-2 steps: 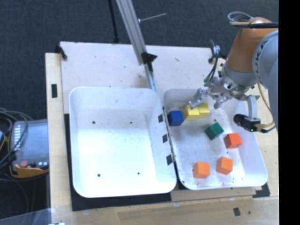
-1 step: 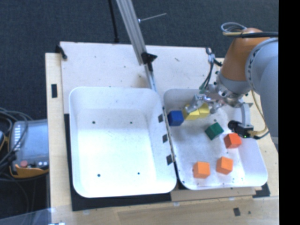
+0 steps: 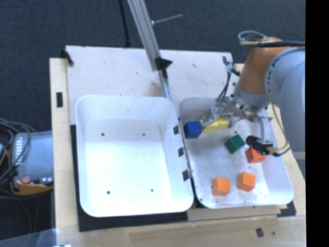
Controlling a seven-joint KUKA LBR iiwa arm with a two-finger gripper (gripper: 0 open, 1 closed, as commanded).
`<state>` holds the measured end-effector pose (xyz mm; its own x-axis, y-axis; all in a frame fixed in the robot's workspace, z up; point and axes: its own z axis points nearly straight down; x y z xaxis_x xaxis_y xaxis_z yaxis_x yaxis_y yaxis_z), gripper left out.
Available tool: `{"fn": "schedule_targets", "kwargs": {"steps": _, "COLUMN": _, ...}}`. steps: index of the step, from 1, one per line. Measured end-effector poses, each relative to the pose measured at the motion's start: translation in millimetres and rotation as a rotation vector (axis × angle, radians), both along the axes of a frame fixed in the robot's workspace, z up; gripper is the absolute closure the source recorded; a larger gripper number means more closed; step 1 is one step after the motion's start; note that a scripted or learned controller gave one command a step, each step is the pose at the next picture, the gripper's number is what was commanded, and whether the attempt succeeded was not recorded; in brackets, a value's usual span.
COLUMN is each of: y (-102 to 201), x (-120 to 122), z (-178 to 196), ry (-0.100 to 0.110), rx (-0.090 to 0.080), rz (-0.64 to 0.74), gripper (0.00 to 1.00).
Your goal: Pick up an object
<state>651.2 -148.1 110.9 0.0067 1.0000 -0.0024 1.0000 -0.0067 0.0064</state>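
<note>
**Arm low over the yellow block in the right-hand bin**

From above the bench, the grey arm with its orange band (image 3: 259, 68) leans in over the far end of the shallow white right-hand bin (image 3: 280, 192), and its two-finger gripper (image 3: 222, 115) sits down at the bin's far-left corner. I take the small yellow block (image 3: 217, 124) to be its target, and I will place everything from that block.

The yellow block lies right under the gripper's tip, seemingly touching it. Whether it is pinched I cannot tell; the wrist body and cables hide the claw, so its state is unreadable from here.

Just left of the yellow block, touching or nearly so, sits a blue cube (image 3: 193, 129) against the wall between the bins. Nearer the viewer and to the right lies a dark green cube (image 3: 235, 143), then a red-orange cube (image 3: 254, 155) beside a black cable end. Two orange cubes (image 3: 221, 186) and (image 3: 246, 181) rest well apart from it at the near end.

The white left-hand bin (image 3: 82, 138) lies beyond the blue cube. The blue cube crowding the yellow one may, I judge, hinder a clean grasp.
</note>
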Motion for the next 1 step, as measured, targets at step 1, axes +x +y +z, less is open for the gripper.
{"fn": "schedule_targets", "kwargs": {"steps": 1, "y": -0.9, "x": -2.5, "z": 7.4, "ry": 0.013, "rx": 0.003, "rz": -0.003, "gripper": 1.0}}
